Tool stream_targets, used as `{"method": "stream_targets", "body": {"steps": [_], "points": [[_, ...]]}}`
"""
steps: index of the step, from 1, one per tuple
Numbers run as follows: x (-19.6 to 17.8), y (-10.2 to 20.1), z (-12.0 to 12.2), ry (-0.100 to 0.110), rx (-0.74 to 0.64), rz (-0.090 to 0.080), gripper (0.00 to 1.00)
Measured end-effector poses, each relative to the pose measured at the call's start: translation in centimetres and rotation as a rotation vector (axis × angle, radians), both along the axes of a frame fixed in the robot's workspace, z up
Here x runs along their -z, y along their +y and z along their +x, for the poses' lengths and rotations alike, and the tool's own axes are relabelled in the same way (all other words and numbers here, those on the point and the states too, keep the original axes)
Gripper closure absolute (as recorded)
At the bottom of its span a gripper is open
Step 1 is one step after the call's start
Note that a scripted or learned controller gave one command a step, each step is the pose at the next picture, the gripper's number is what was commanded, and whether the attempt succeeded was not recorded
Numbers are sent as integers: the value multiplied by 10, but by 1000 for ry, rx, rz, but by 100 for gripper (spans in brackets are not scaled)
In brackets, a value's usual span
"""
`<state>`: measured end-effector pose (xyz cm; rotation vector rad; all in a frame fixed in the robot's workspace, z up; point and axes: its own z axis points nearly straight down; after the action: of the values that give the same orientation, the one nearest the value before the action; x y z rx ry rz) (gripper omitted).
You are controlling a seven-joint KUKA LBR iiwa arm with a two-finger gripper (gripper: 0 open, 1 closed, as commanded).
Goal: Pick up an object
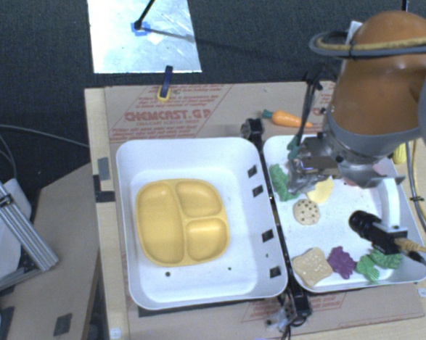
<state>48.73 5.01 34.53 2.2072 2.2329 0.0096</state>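
Note:
My gripper [299, 173] hangs low over the back left part of the right bin [390, 203], under the big orange and grey wrist. It is right beside a green leafy toy [279, 183] and just left of a pale yellow wedge [321, 191]. A chip cookie [306, 211] lies a little in front of it. Along the bin's front lie a bread slice [312, 265], a purple grape bunch [341, 261] and a green toy [373, 264]. I see nothing between the fingers, and the arm hides the bin's back right part.
The left bin [190, 151] holds a yellow divided plate [180, 220]. An orange carrot [291, 118] lies on the cardboard behind the right bin. Black clips line the wall between the bins [266, 205].

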Motion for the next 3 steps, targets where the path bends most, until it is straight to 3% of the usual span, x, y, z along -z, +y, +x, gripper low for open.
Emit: {"method": "stream_targets", "body": {"steps": [1, 2, 3], "points": [[-184, 17, 0, -15, 5, 2, 100], [-137, -33, -1, 6, 15, -4, 100], [-78, -47, -1, 8, 12, -4, 100]]}}
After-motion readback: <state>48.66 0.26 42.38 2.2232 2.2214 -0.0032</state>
